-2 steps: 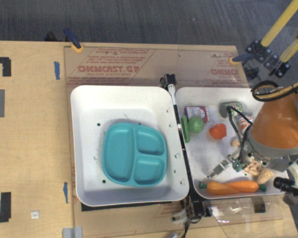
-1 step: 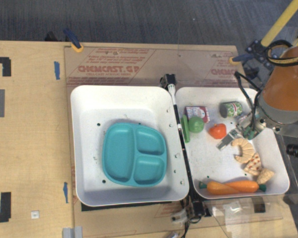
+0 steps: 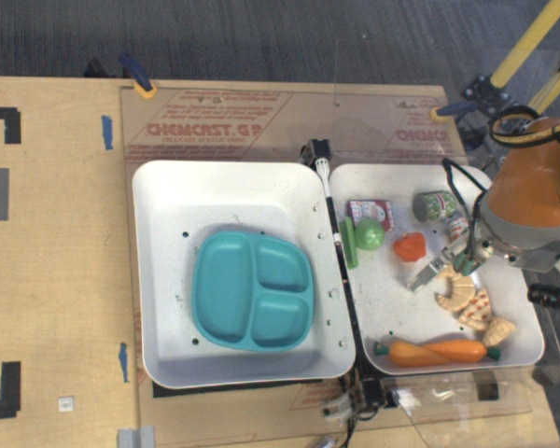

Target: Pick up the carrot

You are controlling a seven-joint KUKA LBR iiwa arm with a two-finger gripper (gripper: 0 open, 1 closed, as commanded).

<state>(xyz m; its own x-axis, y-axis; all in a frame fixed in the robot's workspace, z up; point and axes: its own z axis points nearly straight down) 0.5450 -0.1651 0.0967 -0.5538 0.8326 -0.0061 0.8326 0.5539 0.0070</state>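
Observation:
The carrot (image 3: 439, 351), orange with a green stem end on its left, lies flat along the front wall of the right bin (image 3: 385, 320). My gripper (image 3: 441, 272) hangs over the middle of that bin, a good way behind the carrot and apart from it. It is open with nothing between its fingers. Its tips are close to a tan waffle-like piece (image 3: 457, 292) and just right of a red tomato (image 3: 410, 246).
The right bin also holds a green can (image 3: 436, 205), a pink-and-white packet (image 3: 371, 214), a green round fruit (image 3: 368, 237), a green stick (image 3: 348, 244) and tan pastry pieces (image 3: 485, 320). A teal divided plate (image 3: 254, 289) sits in the left bin (image 3: 163, 250).

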